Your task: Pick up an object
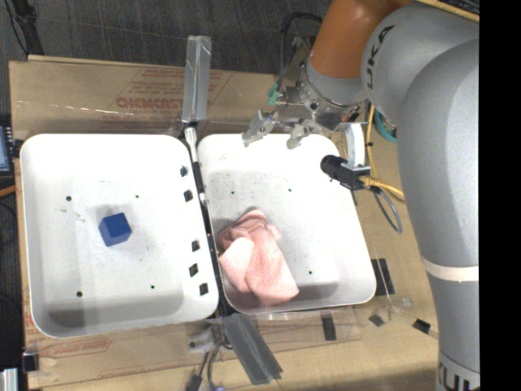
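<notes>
Blue cube (116, 228), pink cloth (256, 259) — both bins (49, 157) white, speckled.

You are looking down on a desk (407, 308) with a pale wooden top, lit evenly from above with only soft shadows. A sheet of brown cardboard (106, 96) with faded red lettering lies flat across its far side. Beyond the desk you see dark grey carpet (163, 15), ribbed in fine lines, running across the top of the view. A grey metal bar (195, 84) stands at the far edge and another grey metal piece (252, 353) juts out at the near edge. Small black strips (383, 275) sit on the wood at the right. A yellow cable (389, 189) loops over the desk's right side.
</notes>
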Robot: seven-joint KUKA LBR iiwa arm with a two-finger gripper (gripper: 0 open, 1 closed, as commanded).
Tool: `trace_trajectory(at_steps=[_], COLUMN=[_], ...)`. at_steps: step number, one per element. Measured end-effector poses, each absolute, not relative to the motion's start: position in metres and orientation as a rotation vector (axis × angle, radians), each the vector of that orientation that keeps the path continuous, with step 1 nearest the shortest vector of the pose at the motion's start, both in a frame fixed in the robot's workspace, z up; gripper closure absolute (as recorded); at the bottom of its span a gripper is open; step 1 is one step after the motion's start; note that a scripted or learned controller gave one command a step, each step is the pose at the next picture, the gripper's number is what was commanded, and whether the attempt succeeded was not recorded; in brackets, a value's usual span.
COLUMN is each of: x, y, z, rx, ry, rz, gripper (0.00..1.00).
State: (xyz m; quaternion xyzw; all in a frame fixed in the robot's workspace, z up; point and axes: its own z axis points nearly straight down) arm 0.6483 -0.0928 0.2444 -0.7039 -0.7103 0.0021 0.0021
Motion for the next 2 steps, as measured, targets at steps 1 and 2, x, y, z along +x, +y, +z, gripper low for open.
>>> trace_trajectory(at_steps=[1,2], x=[0.657,0.590], y=[-0.120,-0.135], z=[0.254,0.092], rx=[-1.881,-1.897], ry=[-2.517,-2.501], rz=[0.002,0.003], gripper=[0.00,0.00])
